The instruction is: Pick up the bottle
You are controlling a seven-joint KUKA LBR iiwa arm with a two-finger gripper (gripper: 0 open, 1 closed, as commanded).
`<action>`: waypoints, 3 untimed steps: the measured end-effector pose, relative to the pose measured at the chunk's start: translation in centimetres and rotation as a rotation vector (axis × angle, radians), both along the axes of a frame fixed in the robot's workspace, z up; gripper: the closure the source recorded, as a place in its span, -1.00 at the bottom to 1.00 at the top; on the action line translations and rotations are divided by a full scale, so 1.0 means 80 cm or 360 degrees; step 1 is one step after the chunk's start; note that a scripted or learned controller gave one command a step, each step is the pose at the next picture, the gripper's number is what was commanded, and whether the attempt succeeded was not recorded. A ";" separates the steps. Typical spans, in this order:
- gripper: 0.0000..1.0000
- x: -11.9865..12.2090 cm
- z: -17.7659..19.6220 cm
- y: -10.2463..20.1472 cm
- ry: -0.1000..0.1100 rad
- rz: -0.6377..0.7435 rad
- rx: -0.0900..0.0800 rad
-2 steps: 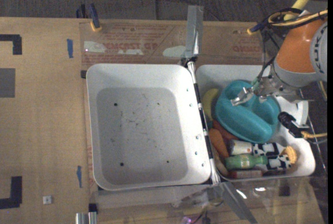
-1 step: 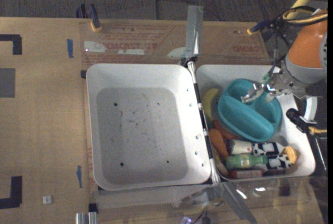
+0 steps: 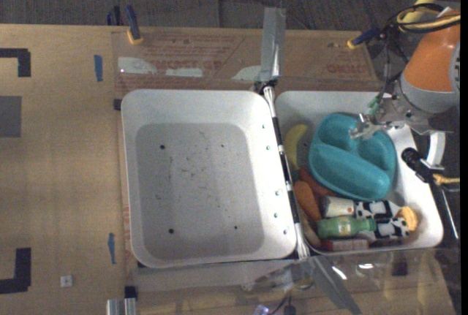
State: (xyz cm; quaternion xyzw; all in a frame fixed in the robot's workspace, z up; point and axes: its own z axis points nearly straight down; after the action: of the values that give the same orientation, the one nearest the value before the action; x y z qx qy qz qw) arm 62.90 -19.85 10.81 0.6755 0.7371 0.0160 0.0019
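Camera view: the gripper [image 3: 368,125] is seen above the teal dish [image 3: 352,156]; whether it is released or clenched cannot be told. The bottle [image 3: 354,226] lies at five o'clock in the right bin [image 3: 431,222]. Approach is judged pending; descent toward it is called for.

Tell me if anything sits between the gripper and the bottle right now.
Yes. The gripper hovers over the big teal object at the right bin's far side. The green bottle lies at the near edge, wedged among the other toys, so the teal object lies between them.
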 end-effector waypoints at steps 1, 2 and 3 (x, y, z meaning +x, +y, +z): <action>1.00 -0.015 -0.006 -0.004 -0.0045 0.0323 -0.0026; -1.00 -0.025 -0.012 -0.012 -0.0007 0.0315 -0.0031; 1.00 -0.018 0.000 0.006 -0.0021 0.0335 -0.0002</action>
State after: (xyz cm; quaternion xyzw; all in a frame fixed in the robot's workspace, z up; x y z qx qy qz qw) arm 61.47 -19.37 10.79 0.5942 0.8040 0.0201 0.0055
